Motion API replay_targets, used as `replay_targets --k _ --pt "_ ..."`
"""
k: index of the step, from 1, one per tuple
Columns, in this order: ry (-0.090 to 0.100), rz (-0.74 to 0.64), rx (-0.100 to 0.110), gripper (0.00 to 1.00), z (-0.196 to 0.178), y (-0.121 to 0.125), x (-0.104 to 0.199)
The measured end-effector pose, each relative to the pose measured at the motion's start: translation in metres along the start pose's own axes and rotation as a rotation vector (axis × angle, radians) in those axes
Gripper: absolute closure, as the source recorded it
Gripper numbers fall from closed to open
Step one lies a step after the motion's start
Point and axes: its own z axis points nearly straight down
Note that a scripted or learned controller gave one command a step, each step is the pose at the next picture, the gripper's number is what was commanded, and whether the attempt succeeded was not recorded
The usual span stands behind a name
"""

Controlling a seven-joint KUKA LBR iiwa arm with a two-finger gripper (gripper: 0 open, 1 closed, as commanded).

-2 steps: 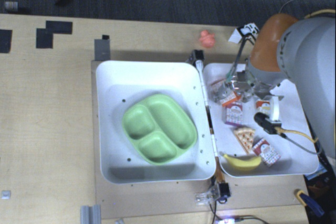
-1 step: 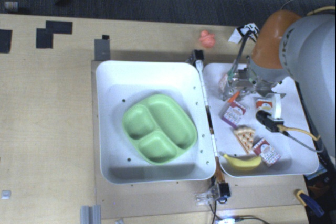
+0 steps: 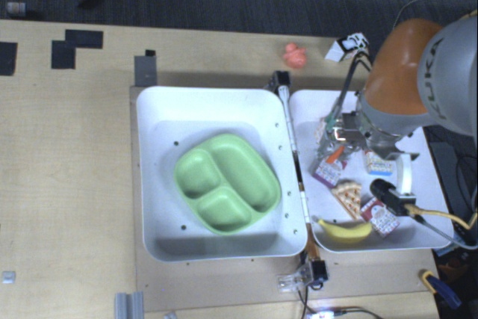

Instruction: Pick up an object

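The gripper (image 3: 334, 137) is low inside the right bin (image 3: 426, 160), in its 10 o'clock part. I cannot tell if it is open or closed, because the wrist and the grey arm (image 3: 448, 78) cover much of it from my camera.

Just at 6 o'clock from it lies a small packet (image 3: 327, 172) with a purple edge, lying tilted; its long axis is too small for me to make out. Toward 4 o'clock from that is a brown checked piece (image 3: 347, 196), then a second packet (image 3: 382, 219).

A banana (image 3: 345, 230) lies along the bin's near wall at 6 o'clock, with its long axis from 9 to 3 o'clock and both ends curving up. Whether it touches that wall, I cannot say.

The small packet has free floor on its 9 o'clock side. In the left bin (image 3: 153, 160) sits a green divided plate (image 3: 226, 181). The arm hides the right bin's 1 o'clock part.
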Motion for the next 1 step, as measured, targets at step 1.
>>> replay_targets --k 1 --pt "0.000 0.000 0.000 1.00 0.0007 0.0627 0.0221"
